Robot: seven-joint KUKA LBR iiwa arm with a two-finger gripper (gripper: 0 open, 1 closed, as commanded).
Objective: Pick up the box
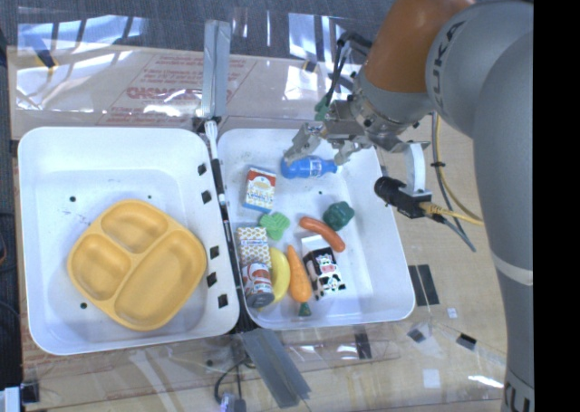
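Camera view: pincer [319, 141] above right bin's [391, 256] far edge.
Fingers spread, gripping nothing; blue bottle [308, 167] just beneath; box [259, 189] lies nearby toward the bin's left wall.

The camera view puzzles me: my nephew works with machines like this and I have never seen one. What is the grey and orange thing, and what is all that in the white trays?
The grey and orange thing is a robot arm reaching in from the right. At its end is a two-finger gripper, its hand. The picture comes from one camera fixed above the bench, looking down at a slant.

Two shallow white bins sit side by side. The left bin holds a yellow divided plate. The right bin holds toy groceries: a blue bottle, a small box, a taller carton, a can, a banana, a carrot, a sausage, a cow-patterned carton and green pieces.

The gripper hovers by the blue bottle. I see nothing between its fingers.
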